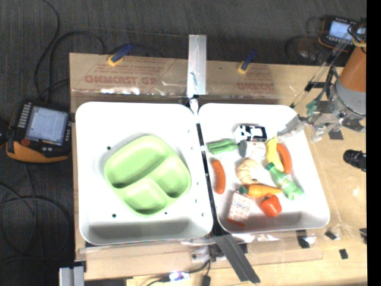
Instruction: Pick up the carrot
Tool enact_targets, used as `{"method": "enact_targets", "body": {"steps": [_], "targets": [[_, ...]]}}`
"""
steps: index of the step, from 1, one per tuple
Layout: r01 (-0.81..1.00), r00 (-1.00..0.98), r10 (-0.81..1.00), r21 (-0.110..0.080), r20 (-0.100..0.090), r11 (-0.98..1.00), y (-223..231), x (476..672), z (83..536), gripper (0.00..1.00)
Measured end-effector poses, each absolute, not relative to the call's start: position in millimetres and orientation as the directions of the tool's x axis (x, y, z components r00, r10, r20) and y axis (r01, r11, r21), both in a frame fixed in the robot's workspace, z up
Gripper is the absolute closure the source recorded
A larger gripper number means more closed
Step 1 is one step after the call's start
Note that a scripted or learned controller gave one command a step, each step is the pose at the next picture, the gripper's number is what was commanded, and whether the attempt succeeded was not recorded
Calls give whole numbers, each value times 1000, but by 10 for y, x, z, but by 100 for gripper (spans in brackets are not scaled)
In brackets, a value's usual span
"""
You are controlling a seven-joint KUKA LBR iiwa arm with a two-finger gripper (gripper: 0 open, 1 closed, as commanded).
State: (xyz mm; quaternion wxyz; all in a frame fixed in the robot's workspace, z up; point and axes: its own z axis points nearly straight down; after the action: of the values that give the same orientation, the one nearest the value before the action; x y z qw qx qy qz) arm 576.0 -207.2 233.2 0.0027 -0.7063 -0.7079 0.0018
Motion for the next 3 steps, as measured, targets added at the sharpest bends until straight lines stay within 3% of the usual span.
{"method": "enact_targets", "body": {"steps": [1, 2, 3], "targets": [[999, 36, 999, -9, 2, -36, -1323, 5223, 1463, 0], [994, 104, 995, 9, 0, -104, -1293, 4876, 879, 0], [994, 105, 994, 6, 1, -105, -1288, 4884, 945, 100]]}}
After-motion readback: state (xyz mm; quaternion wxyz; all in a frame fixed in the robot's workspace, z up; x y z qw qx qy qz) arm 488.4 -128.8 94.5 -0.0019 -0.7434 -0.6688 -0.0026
